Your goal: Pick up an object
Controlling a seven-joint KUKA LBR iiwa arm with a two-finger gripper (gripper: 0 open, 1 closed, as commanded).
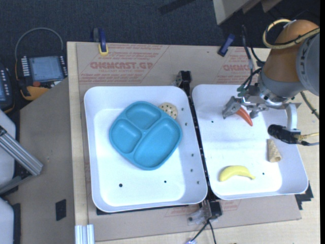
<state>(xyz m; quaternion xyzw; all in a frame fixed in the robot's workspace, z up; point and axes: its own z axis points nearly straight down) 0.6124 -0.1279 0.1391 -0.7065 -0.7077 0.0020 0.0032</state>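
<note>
Tabletop point(76, 136) with 2 white bins. Right bin point(299, 184): pincer point(242, 109) stands beside an orange carrot-like piece point(246, 117); grip state cannot be told. Yellow banana point(235, 173) near the front looks light, rigid, smooth; grasp across its curved middle.

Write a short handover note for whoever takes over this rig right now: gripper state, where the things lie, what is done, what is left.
Gripper: over the upper part of the right white bin, with a small orange carrot-shaped toy at its tip; whether it grips the toy is not clear.
Right bin also holds a yellow toy banana near the front and a tan cone-shaped piece by the right wall.
Left white bin: a blue three-compartment plastic plate with a round biscuit-like piece at its upper right edge.
Done: the arm has reached the carrot.
Left: confirm a hold and lift an object.
</note>
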